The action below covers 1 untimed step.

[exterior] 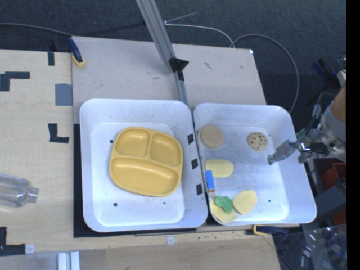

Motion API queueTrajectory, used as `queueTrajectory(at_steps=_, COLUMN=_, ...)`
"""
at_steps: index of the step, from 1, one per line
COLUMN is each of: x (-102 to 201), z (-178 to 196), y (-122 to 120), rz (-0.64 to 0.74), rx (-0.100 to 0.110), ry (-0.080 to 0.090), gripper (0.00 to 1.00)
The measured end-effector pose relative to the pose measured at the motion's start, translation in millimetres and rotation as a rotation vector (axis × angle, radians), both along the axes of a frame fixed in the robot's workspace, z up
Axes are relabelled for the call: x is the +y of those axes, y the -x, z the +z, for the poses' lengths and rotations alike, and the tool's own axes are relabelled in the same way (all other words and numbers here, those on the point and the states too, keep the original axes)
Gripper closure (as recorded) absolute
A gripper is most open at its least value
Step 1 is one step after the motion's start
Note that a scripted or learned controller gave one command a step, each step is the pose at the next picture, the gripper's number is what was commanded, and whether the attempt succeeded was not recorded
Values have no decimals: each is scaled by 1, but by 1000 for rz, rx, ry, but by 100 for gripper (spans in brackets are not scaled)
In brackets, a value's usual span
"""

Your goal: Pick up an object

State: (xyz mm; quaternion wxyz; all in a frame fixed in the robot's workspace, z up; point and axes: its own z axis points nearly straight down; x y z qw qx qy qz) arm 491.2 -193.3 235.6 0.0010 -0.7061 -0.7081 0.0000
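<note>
White plastic, shallow and glossy, makes up the two bins side by side on the table: the left bin [90,151] holds a yellow three-compartment plastic tray [147,161], and the right bin [281,196] holds the small pieces that could be picked. Near its upper left lies a tan round disc [211,136], and toward its upper right a pale speckled cookie-like disc [257,141]. Just below the tan disc sits a pale yellow oblong piece [219,168]. At the lower left of this bin a small blue and orange stick [210,181] lies along the wall, with a green lump [224,204] and a yellow rounded wedge [244,202] beside it, crowded together.

At the right edge of the frame the grey end effector [279,153] hangs over the right rim of the right bin, near the speckled disc but apart from it. Nothing sits in it; whether it is spread or pressed together I cannot tell at this size.

By my reading the task is barely begun: every piece lies in the bin, no grasp is made, and the approach, closing and lift are all left to do
</note>
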Motion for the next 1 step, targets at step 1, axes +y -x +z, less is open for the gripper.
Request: queueTrajectory(at_steps=1, x=68, z=-101, y=3, rz=2, rx=9, ry=-3, gripper=0)
